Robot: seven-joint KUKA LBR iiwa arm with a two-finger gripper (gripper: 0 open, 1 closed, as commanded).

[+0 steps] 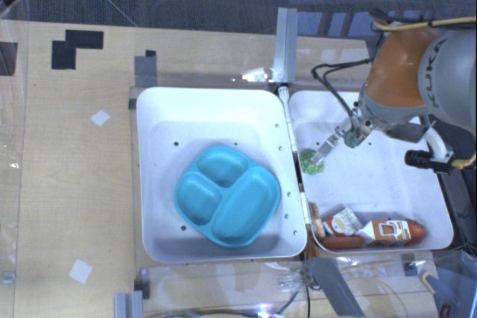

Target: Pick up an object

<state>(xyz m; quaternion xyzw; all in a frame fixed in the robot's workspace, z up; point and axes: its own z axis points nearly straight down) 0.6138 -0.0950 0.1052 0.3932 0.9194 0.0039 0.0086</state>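
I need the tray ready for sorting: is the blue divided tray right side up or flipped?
Right side up: the blue divided tray shows its three hollow compartments facing upward in the left bin.

**Gripper low at a green object in the right bin**

The gripper (322,153) reaches down in the right bin (387,182), its tip at a small green object (311,163) near the divider. A sausage (343,241) and packets lie along the near wall. The left bin (156,160) holds a blue divided plate (227,194).
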